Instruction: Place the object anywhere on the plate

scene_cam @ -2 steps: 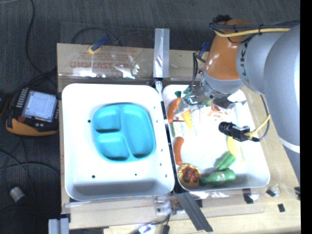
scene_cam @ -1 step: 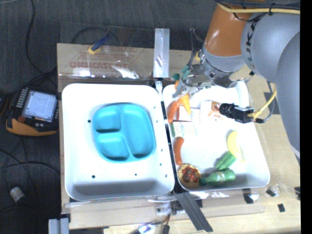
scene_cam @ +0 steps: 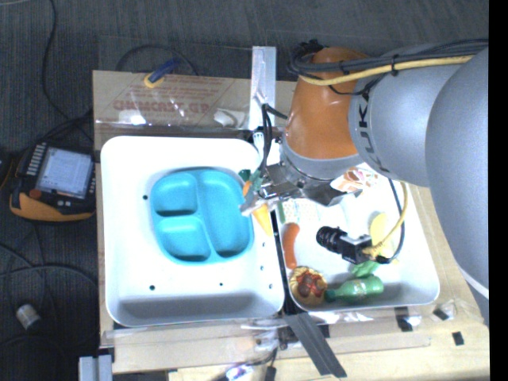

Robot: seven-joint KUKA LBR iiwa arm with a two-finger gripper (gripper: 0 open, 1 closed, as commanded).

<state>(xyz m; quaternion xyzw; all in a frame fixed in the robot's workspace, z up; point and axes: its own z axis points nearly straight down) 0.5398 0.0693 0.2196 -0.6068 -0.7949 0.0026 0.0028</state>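
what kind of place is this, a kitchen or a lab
Most likely a robot lab, not a kitchen: a bench with two white bins, toy food beside a blue plate, loose cables on carpet, and a handheld controller on the floor.

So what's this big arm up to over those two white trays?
A grey and orange robot arm reaches in from the right, its gripper hanging over the divide between the two white bins. The left bin holds a blue sectioned plate. The right bin holds toy foods, including a carrot and a green vegetable. No food lies on the plate.
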